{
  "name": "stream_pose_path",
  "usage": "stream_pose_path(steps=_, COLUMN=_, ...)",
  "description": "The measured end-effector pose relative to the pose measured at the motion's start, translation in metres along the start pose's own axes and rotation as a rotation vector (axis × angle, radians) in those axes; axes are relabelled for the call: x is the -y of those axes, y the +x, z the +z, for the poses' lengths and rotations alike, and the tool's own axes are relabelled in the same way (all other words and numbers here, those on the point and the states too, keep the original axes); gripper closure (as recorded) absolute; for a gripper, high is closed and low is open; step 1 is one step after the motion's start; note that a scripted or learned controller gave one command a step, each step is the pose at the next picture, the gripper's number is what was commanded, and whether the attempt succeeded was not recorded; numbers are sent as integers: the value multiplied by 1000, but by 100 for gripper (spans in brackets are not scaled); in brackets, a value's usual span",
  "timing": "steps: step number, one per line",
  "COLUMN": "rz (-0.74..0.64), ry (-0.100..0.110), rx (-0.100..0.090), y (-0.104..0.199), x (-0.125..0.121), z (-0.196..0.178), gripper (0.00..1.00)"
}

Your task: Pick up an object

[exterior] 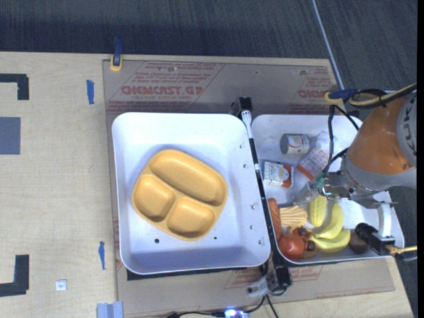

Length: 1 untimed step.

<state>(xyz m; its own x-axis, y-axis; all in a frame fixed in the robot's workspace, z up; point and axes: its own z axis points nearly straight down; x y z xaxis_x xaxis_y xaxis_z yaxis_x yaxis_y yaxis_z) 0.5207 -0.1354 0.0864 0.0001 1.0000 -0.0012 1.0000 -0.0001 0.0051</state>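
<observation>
Hand (pixel 326 189) hovers low over the corn (pixel 318 211) at lower right; grip state unclear, so I'd centre and descend slowly.

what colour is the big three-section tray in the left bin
Yellow-orange all over; the moulded plastic compartment tray shows plainly in the camera view.

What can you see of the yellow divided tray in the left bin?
The yellow tray is a smooth, glossy, plastic-looking piece with rounded edges and three bulging sections: one long section along its upper right and two smaller ones below. It lies flat, turned at a slant, roughly in the middle of the left bin, resting on the bin's white floor. Nothing else touches it, and it looks whole and clean.
</observation>
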Motion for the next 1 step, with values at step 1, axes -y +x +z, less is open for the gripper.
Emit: stream_pose_path(steps=1, rz=1, ry=-6, rx=2, y=-1, x=-2, z=-11, gripper=100)
